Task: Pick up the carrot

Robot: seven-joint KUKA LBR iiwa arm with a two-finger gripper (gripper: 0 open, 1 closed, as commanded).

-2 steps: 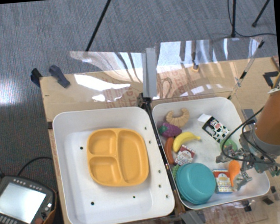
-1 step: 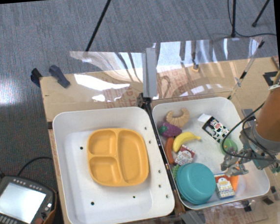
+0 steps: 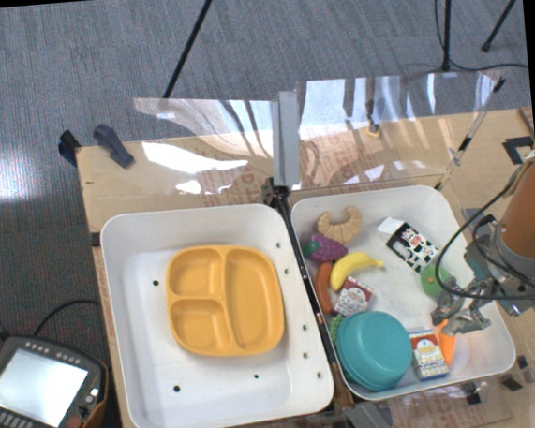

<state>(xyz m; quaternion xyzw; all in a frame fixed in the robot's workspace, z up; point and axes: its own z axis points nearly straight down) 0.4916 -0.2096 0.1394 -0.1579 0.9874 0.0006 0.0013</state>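
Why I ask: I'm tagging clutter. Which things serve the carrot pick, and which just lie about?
For the job: carrot, at the right bin's left wall; gripper, across that bin from it.

Lying about: croissant, grapes, banana, teal bowl, yellow divided plate in the left bin.

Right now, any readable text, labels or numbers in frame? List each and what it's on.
No text can be read.
Black-and-white carton, right bin: bold print, too blurred.
Small red-and-white packet: label too small.
Orange-and-blue box beside the teal bowl: print too small.
Pendant screen on the floor: washed out by glare.
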